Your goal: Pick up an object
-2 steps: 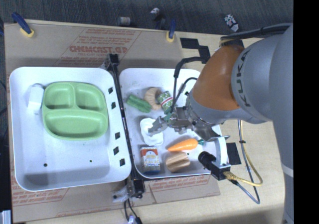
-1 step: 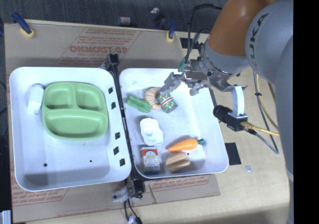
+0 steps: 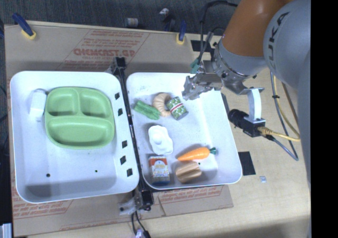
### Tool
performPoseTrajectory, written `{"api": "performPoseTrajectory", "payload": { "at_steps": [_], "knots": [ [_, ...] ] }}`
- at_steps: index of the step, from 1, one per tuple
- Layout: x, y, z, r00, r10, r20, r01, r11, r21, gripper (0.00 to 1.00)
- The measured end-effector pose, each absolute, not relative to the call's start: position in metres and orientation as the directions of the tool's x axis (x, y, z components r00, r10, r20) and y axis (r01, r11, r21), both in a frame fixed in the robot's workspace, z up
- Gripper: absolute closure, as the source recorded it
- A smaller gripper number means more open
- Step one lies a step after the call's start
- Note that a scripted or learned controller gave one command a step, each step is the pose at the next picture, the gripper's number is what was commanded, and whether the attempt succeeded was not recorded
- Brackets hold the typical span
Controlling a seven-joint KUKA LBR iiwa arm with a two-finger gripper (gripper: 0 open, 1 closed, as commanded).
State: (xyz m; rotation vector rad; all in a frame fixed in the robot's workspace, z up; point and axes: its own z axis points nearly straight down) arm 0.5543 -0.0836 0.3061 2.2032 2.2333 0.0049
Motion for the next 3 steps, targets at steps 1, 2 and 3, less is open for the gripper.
{"api": "performPoseTrajectory", "payload": {
  "at_steps": [1,2,3],
  "knots": [
    [0.554,-0.084,0.306,-0.014,1.000,-0.001,1.000,0.014,0.005,0.00],
    [0.530,-0.012,0.306,-0.006,1.000,0.001,1.000,0.006,0.003,0.00],
    [0.481,-0.041,0.191,-0.005,1.000,0.000,1.000,0.005,-0.004,0.00]
  ]
}}
